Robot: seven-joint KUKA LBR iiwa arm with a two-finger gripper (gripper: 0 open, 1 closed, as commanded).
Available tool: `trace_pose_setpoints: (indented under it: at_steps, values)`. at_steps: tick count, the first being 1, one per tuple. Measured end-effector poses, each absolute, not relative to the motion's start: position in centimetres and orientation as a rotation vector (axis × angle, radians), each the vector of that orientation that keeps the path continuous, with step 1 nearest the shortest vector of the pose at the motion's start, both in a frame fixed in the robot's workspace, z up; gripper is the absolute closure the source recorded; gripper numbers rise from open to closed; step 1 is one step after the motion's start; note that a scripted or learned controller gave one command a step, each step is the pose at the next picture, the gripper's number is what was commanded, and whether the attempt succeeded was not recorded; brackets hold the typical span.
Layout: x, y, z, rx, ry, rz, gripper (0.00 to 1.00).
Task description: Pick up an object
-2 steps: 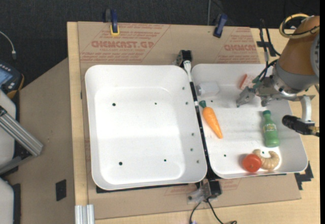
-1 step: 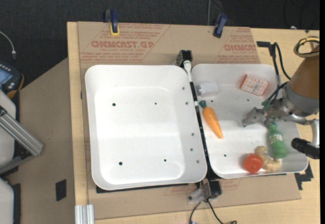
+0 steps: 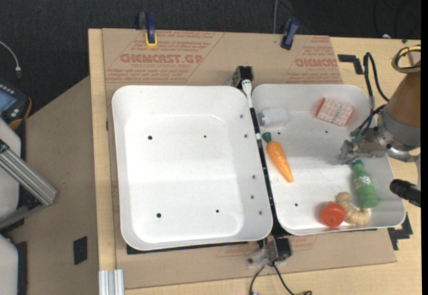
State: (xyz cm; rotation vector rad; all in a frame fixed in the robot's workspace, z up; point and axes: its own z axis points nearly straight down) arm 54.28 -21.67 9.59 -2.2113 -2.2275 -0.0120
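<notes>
From my seat this looks like the approach step: nothing is lifted, and every object lies on the floor of the right-hand white plastic bin (image 3: pixel 314 220).

Nearest me, along the bin's front rim, sit a round red tomato-like ball (image 3: pixel 332 215) and, touching it on the right, a knobbly beige lump (image 3: pixel 353 209) that I cannot identify. Just behind those lies a green plastic bottle with a white label (image 3: pixel 364 186), its cap end pointing up toward the arm.

The grey two-finger gripper (image 3: pixel 356 150) hangs low at the bin's right side, directly above the bottle's cap end and very close to it. Whether its tips touch the cap I cannot tell, and the slant of this view does not let me read how far apart its grasping parts stand; I see nothing clasped in it.

I judge the bottle the likeliest target. The next move would call for a short shift toward me to centre over the bottle's body, then a descent and a close across its narrow width.

Left of the gripper, well apart, lies an orange toy carrot with a green tip (image 3: pixel 279 159) near the divider. Farther back are a pale grey block (image 3: pixel 273 116) and a flat red-and-white patterned packet (image 3: pixel 334 112).
</notes>
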Motion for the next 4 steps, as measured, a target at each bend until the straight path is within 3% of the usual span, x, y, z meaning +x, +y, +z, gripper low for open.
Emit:
trace_pose_setpoints:
  at_steps: [1, 4]
  values:
    - [56.8, -16.8, 19.9, -2.221, -2.236, -0.011, 1.0]
    - [56.7, -17.2, 22.4, -2.226, -2.234, -0.007, 1.0]
